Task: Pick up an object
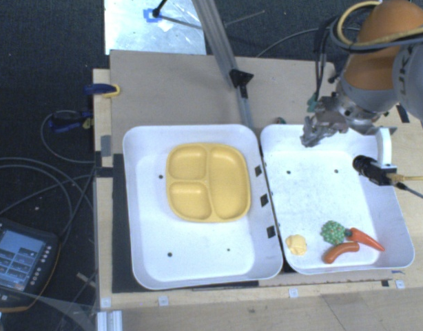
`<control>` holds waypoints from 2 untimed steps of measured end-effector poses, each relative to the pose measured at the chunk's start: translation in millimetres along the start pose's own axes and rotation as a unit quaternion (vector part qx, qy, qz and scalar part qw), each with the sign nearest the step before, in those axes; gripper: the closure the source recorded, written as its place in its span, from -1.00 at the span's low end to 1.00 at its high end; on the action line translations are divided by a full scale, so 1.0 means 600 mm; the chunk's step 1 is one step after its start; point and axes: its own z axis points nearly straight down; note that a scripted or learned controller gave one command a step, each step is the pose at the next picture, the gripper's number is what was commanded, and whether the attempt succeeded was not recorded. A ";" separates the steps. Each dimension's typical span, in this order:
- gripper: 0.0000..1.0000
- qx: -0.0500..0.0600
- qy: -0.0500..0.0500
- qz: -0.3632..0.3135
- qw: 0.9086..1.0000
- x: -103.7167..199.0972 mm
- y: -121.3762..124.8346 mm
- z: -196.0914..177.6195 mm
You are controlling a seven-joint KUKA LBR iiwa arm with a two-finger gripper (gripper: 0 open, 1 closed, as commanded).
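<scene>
The gripper [313, 138] is poised over the far edge of the right bin [322, 185], its fingers' spread impossible to judge, while the small objects [339, 241] are clustered well apart at the near corner

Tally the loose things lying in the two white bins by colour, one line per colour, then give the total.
Yellow: 2, the divided tray and the small pale yellow piece
Green: 1, the broccoli-like piece
Orange: 2, the carrot and the sausage-shaped piece
Total: 5
</scene>
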 end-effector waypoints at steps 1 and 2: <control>1.00 0.000 0.000 -0.001 1.000 0.091 -0.023 -0.015; 1.00 0.000 0.001 -0.001 1.000 0.183 -0.049 -0.025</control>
